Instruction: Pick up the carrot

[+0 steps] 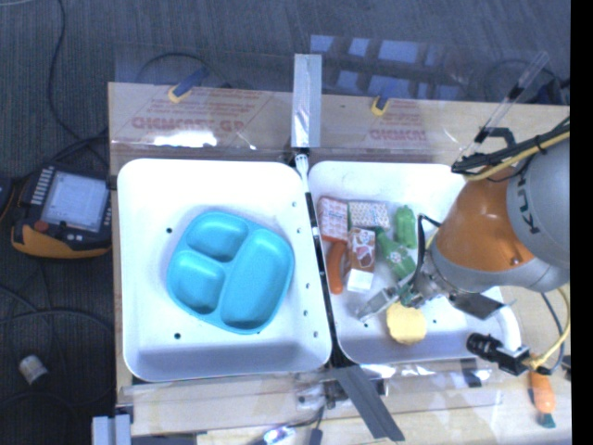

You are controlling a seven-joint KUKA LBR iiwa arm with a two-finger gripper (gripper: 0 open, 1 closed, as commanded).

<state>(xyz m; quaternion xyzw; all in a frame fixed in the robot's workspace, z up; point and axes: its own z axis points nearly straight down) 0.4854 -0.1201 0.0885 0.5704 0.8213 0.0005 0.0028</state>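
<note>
The robot arm (519,221) was the highest thing, so it sat closest to the camera. It was grey with a fat orange band, and it came in from the right over the right bin (389,168). Its gripper (382,300) hung low in that bin, near the front. I could not tell if the gripper was spread apart or pressed together. I could not see anything held in it.

The carrot (335,267) lay in the right bin, close to the bin's left wall. It was orange and pointed front to back. The gripper was near it but a little to the right. A small white thing (359,281) lay between them.

A yellow round thing (406,324) lay just in front of the gripper. Behind the carrot were two snack packs (350,217) side by side. Two green things (403,239) lay further right, next to the arm.

The left bin (130,248) held a blue plate (230,269) with three parts. On the floor to the left lay a control box with a screen (60,211).
</note>
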